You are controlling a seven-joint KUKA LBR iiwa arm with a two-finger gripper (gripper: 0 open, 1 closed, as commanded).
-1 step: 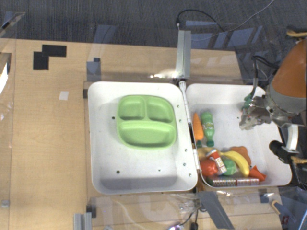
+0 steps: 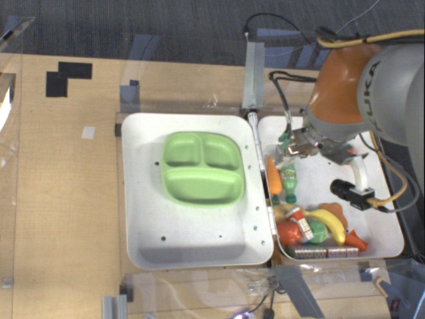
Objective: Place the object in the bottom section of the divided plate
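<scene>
The jaws (image 2: 291, 146) are hovering over the upper left part of the right bin (image 2: 388, 241), and from this slanted view it is hard to tell how wide they are standing or whether anything is sitting between them; something small and green is showing right at them, but whether that is a held piece or part of the tool cannot be told. Just below the jaws, a green bottle-shaped toy (image 2: 289, 181) is lying beside an orange carrot (image 2: 273, 177) that is resting against the bin's left wall. Further below the jaws, a yellow banana (image 2: 330, 222), a red tomato-like piece (image 2: 289, 232) and other toy food are piling together near the bin's lower edge. These pieces are looking like hollow plastic: probably light, stiff and rather slippery, so rounded ones may be squirting out of a pinch. The bottle and the carrot would probably be best taken across their narrow middles. Well to the left of the jaws, the green divided plate (image 2: 202, 167) is sitting in the left bin (image 2: 139, 198), its wide bottom section (image 2: 201, 185) lying bare.
</scene>
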